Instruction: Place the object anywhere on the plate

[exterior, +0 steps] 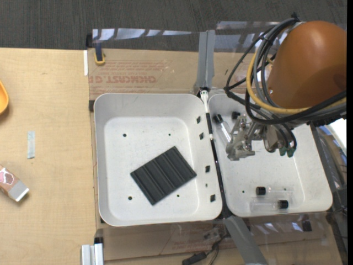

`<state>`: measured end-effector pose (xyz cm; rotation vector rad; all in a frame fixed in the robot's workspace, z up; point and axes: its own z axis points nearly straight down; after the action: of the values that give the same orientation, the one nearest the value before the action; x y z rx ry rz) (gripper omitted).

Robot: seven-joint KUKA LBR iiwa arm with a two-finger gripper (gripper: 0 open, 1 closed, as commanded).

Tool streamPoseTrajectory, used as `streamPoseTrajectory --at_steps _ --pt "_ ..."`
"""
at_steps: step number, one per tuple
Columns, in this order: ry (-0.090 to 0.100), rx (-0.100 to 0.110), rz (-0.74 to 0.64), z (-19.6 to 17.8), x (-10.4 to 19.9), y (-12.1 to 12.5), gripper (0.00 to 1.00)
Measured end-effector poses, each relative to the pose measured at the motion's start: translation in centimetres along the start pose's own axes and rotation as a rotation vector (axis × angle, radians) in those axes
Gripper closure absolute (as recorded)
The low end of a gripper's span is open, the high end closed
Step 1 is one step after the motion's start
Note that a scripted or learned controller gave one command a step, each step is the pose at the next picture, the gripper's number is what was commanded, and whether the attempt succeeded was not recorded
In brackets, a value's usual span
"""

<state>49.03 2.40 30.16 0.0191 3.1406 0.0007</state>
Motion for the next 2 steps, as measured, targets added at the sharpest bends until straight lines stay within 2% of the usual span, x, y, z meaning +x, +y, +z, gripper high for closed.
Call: streamPoseTrajectory --at_steps 1,2 --pt "0.002 0.0 -0.07 6.9 -0.2 9.2 1.0" --pt "-0.002 0.0 -0.055 4.7 -4.1 2.9 1.0"
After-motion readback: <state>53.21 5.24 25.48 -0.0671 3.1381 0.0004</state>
